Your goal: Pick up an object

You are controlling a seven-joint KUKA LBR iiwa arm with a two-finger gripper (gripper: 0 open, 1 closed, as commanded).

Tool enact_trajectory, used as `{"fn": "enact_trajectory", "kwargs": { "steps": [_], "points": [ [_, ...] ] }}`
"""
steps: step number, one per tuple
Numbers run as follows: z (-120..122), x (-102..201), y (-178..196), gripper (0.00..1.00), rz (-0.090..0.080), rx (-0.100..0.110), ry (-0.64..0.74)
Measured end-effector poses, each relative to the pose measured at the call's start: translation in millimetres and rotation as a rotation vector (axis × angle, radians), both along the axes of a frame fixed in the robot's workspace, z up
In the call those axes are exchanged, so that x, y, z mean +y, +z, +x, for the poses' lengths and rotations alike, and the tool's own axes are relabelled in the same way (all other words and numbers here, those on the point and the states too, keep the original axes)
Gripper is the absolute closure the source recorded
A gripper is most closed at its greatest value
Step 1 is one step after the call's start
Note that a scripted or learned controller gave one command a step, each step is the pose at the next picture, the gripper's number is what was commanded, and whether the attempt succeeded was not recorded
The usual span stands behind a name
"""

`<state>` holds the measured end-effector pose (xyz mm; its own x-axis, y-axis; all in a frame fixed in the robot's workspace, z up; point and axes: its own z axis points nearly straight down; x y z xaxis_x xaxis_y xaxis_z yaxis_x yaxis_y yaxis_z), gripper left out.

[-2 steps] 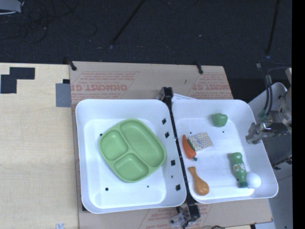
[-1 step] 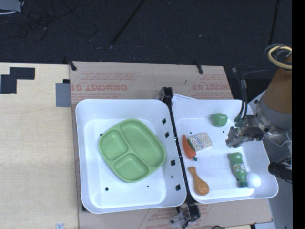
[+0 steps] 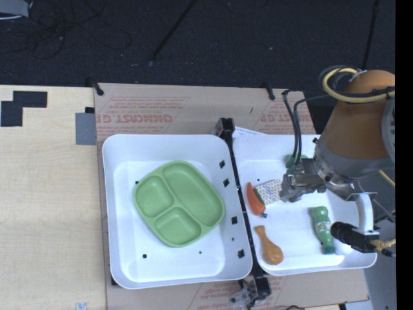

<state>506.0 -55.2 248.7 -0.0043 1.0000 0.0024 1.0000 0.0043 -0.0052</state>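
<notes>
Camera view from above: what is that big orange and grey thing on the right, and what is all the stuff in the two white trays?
You are looking down at a slant from one fixed camera onto a workbench. The orange and grey shape is a robot arm reaching in from the right. At its end is a pincer, a two-fingered hand for grabbing things; from here I cannot tell whether it is open or closed, or whether it holds anything.

The left bin holds a green divided plate. The right bin, under the arm, holds a small patterned packet next to the pincer, an orange carrot-like toy, a tan pear-shaped object and a green bottle. The arm's job is to pick one object up.
</notes>
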Motion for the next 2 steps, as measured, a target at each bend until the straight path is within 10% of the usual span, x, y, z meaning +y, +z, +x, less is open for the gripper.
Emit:
{"fn": "enact_trajectory", "kwargs": {
  "steps": [2],
  "points": [
    [10,119,-16,1.0,0.0,-0.001,0.002]
  ]
}}
